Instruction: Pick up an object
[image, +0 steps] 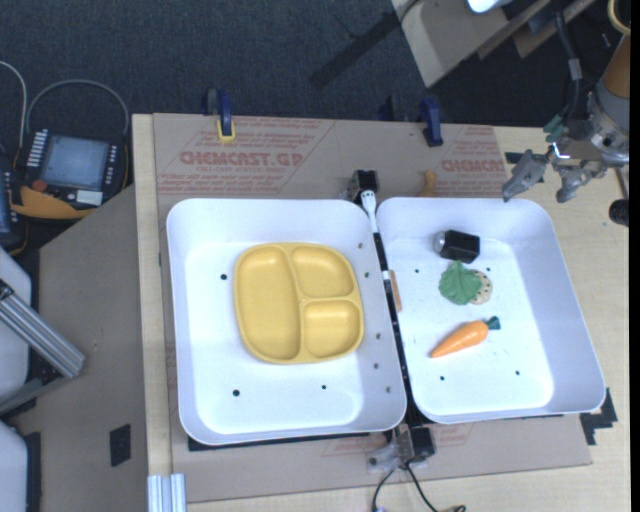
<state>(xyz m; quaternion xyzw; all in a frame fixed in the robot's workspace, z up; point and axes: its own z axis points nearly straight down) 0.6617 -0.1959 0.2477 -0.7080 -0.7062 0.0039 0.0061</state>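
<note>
Three candidate items are grouped in the right bin (560, 300): a toy carrot (464, 338) lying flat nearest the front, a green leafy piece (460, 283) resting on a pale disc, and a small black block (460, 244) behind them. The gripper (548, 180) is stationed above the bin's far right corner, fingers spread and empty, well apart from all three. A yellow divided plate (298, 301) occupies the left bin (200, 300).

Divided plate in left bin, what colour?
Yellow. The plate has three compartments and shows plainly in the camera view.
</note>
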